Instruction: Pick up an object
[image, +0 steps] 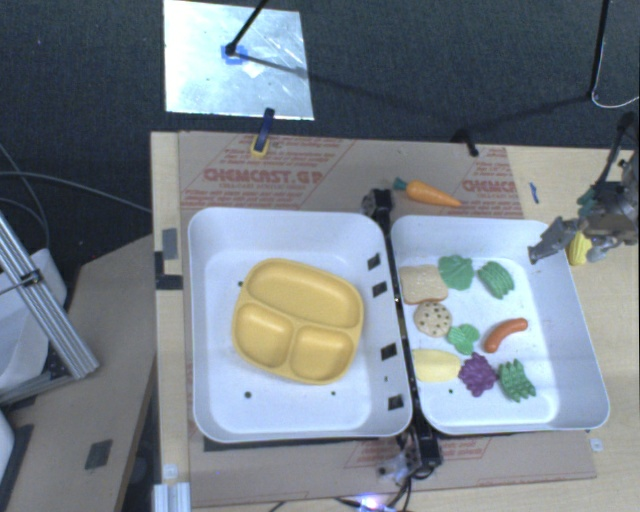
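A: Nearest us, in the right white plastic bin (570, 300), purple toy grapes (477, 374) and a ridged green plastic vegetable (515, 381) sit at six o'clock.

B: Red toy sausage (505, 333) and speckled round cookie (433, 319) mid-bin, bread slice (423, 284) toward eleven.

A: Gripper (556, 240) hovers over the rim at two o'clock; whether its fingers are spread, I can't tell. Nothing visibly held.

B: Risk: pieces crowd together, so a descent could nudge neighbours or clip that rim.
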